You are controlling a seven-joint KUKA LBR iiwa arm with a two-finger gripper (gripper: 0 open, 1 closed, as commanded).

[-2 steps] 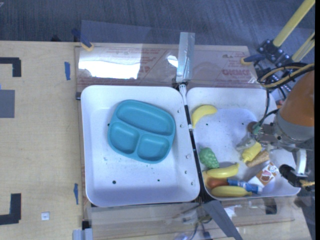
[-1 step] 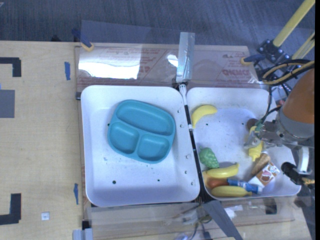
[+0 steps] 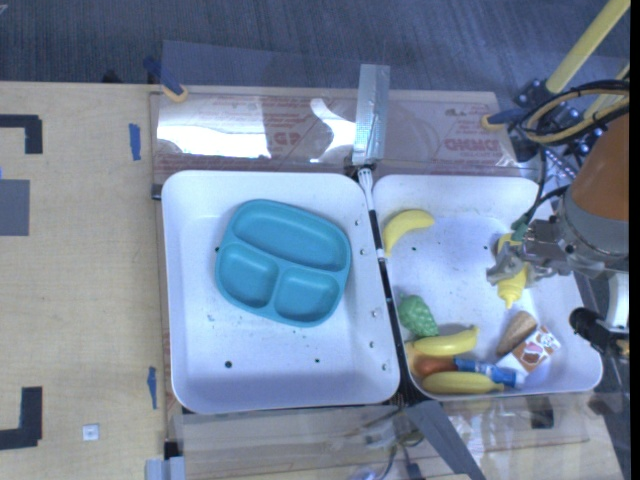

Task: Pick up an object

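Observation:
My gripper (image 3: pixel 512 260) hangs low over the right side of the right bin (image 3: pixel 450 200), at the end of the grey arm with its orange band (image 3: pixel 610 173). Directly below and against it is a small yellow object (image 3: pixel 512 288), partly hidden by the gripper. Other items in this bin are a yellow banana (image 3: pixel 405 226) at the back left, a green knobbly piece (image 3: pixel 418 317), a second banana (image 3: pixel 446 344), a red piece (image 3: pixel 432 365), a yellow and blue item (image 3: pixel 475 379), a tan cone (image 3: pixel 516 329) and a small white carton (image 3: pixel 538 349).
The left bin (image 3: pixel 190 298) holds a blue divided plate (image 3: pixel 283 261). A ridge (image 3: pixel 378 268) separates the two bins. Cables and a yellow pole (image 3: pixel 590 38) stand behind the arm at the back right. Bare bin floor (image 3: pixel 455 268) lies between the banana and the gripper.

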